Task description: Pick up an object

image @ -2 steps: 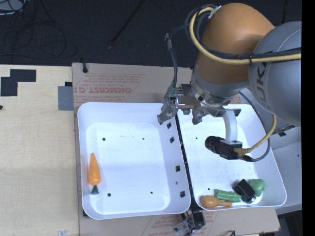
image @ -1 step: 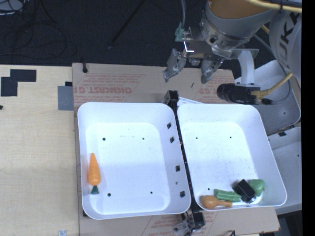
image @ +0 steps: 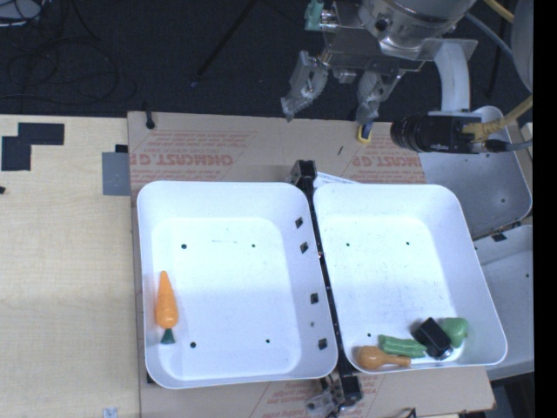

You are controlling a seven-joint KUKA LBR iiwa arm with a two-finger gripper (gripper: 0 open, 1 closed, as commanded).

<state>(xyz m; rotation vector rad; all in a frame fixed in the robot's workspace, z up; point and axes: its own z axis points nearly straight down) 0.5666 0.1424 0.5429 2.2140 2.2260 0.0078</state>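
Above the bins' far edge hangs the pincer [image: 333, 94], fingers spread, gripping nothing; nearest pickings — the black block [image: 432, 337] in the right bin's [image: 396, 200] near corner — lie well toward us.

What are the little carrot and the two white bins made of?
The carrot looks like smooth moulded plastic: even orange, slight sheen, a toy. The left bin and right bin seem thin formed plastic, matte white with rounded corners, though that's a guess.

A robotics lab: 2 white bins [image: 144, 233] on cardboard [image: 226, 151], loose cables [image: 52, 7] behind the bench.
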